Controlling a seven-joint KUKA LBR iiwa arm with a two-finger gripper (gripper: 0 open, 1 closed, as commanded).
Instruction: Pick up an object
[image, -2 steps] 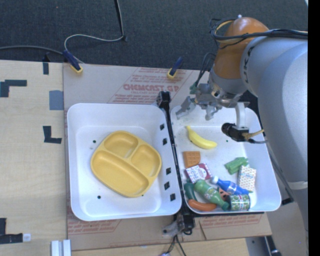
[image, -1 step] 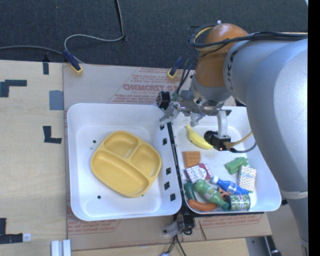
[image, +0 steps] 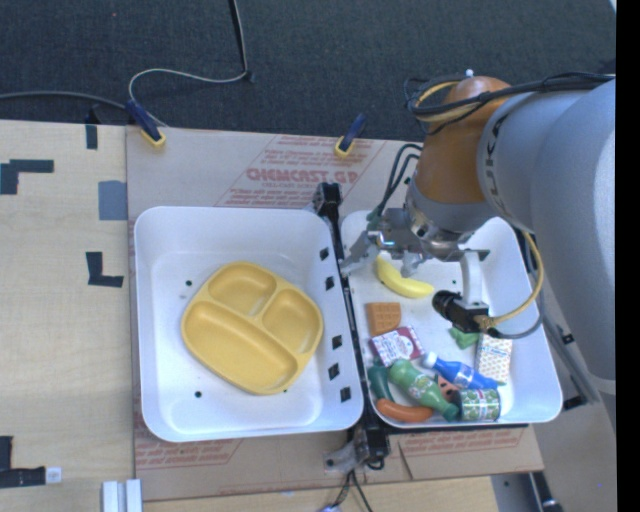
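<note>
yellow banana (image: 403, 279) — yellow tray (image: 252, 326)

A round yellow plastic divided plate (image: 252, 326) lies in the left shallow white bin (image: 165, 300). Two yellow-and-blue clamps (image: 146, 122) sit at twelve o'clock.

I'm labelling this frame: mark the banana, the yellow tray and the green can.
banana (image: 403, 281), camera view, middle of its curve.
yellow tray (image: 252, 327), camera view, central divider.
green can (image: 480, 403), camera view, its side.

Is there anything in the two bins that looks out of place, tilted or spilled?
Nothing looks spilled or damaged. The yellow divided plate lies flat but turned at an angle in the left bin. In the right bin, small items crowd the near end, some overlapping.
</note>
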